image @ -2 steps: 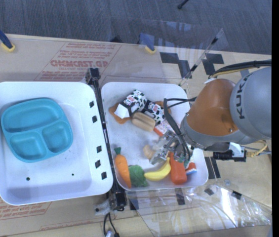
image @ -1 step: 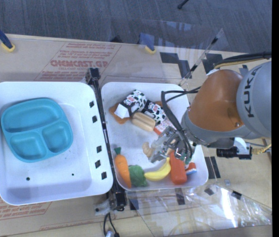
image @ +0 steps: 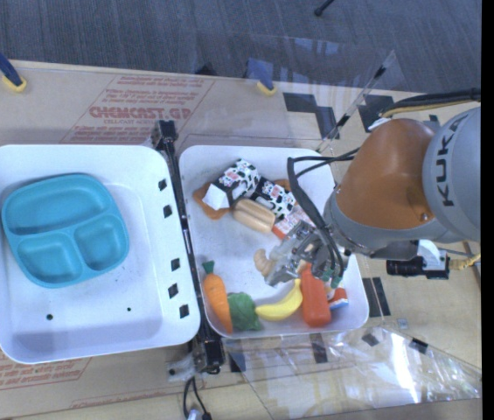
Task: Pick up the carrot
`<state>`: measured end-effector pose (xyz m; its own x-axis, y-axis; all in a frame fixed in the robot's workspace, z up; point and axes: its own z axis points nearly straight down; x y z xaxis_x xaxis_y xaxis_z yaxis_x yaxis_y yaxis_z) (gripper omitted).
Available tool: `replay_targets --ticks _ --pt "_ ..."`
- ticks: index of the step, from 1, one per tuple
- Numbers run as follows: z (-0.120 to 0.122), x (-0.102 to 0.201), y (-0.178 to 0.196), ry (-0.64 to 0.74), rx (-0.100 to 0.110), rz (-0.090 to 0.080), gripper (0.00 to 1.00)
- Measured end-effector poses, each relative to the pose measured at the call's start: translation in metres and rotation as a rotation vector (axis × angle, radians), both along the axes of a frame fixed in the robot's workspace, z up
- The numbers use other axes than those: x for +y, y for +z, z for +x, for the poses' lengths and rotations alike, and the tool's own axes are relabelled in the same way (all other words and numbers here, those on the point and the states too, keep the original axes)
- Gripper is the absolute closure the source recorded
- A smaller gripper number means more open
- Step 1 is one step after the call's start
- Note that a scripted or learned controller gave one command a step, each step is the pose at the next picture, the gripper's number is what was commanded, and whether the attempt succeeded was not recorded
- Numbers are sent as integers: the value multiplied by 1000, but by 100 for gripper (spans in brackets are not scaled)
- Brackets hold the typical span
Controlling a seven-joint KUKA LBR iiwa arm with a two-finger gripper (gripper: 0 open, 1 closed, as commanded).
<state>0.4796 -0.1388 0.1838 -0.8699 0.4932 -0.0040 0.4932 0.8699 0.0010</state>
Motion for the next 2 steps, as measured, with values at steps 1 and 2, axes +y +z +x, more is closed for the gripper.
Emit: replay_targets --ticks 1,2 --pt "0 0 0 0 0 0 0" --pt "64 41 -93 8 3 1 0"
